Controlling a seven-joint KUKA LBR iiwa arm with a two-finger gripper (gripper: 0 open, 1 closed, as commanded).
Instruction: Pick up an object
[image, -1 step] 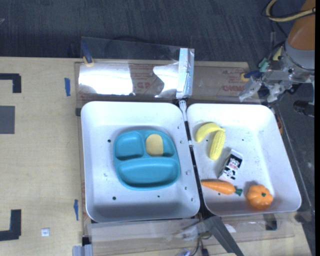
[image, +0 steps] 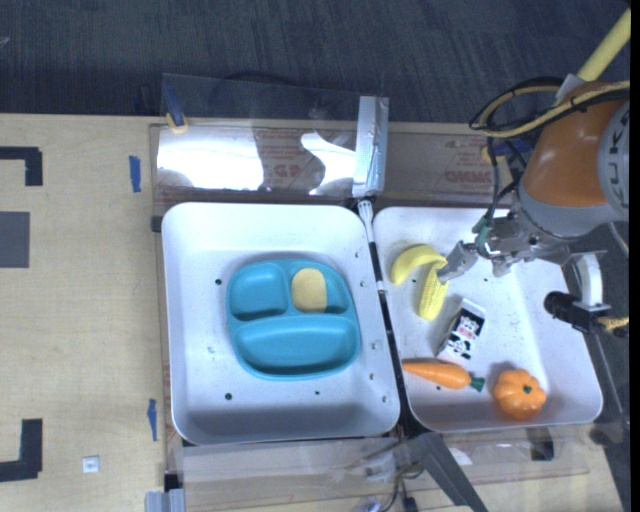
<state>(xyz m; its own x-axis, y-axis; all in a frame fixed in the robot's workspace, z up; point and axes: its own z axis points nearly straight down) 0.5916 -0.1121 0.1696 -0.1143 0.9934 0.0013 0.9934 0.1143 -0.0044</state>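
Yellow banana (image: 414, 263) and corn cob (image: 433, 292) lie touching just beside the hand (image: 462, 262), finger state unreadable, so a descent risks nudging both.

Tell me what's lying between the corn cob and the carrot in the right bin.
A small black-and-white card lies between the corn cob and the carrot, seen in the camera view.

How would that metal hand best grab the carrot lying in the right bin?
Across the thick orange middle of the carrot, coming straight down from above. It lies flat along the bin floor, long and narrow, so the fingers should straddle its short width, clear of the pumpkin by its green tip.
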